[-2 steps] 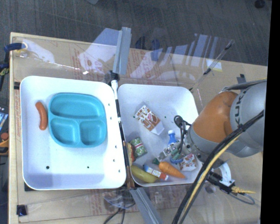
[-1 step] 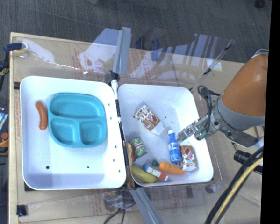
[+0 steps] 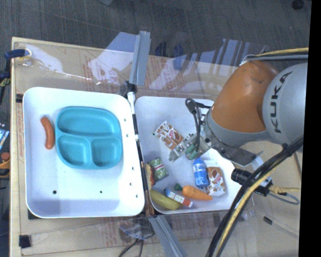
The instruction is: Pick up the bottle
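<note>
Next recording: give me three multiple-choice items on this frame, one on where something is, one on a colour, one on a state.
1. Where does the bottle lie?
A. In the right bin
B. On the blue tray
C. On the floor

2. What colour is the divided tray in the left bin?
A. Red
B. Light blue
C. Black

3. How does the banana stand to the gripper?
A. Pinched between its fingers
B. Hanging in the air beneath it
C. Lying in the bin, apart from it

Key: 1 A, it rests in the right bin beside the carrot. 2 B, it is plainly light blue. 3 C, it lies at the bin's near edge.
</note>
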